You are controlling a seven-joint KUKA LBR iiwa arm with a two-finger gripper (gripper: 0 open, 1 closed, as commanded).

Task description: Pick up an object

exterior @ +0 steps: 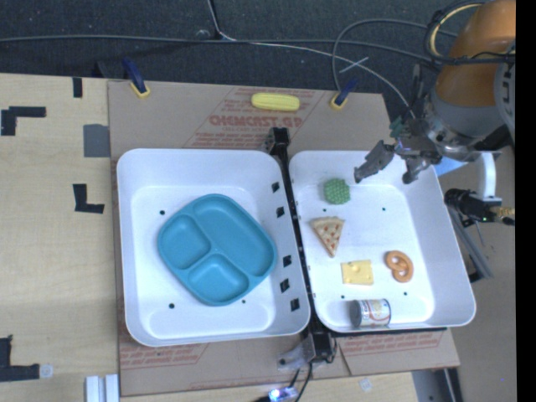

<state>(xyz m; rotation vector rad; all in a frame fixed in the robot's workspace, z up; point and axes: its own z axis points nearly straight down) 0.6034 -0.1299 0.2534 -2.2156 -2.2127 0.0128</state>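
Note:
The right bin holds a green round piece, a pizza slice, a yellow cheese square, a pretzel and a small can lying on its side. My gripper hangs over the bin's far right corner, to the right of the green piece. Its two dark fingers are spread apart with nothing between them.
The left bin carries a blue sectioned tray. A yellow banana-like toy lies on the cardboard behind the bins. Blue-and-yellow clamps hold the cardboard's far edge. Cables run across the dark back.

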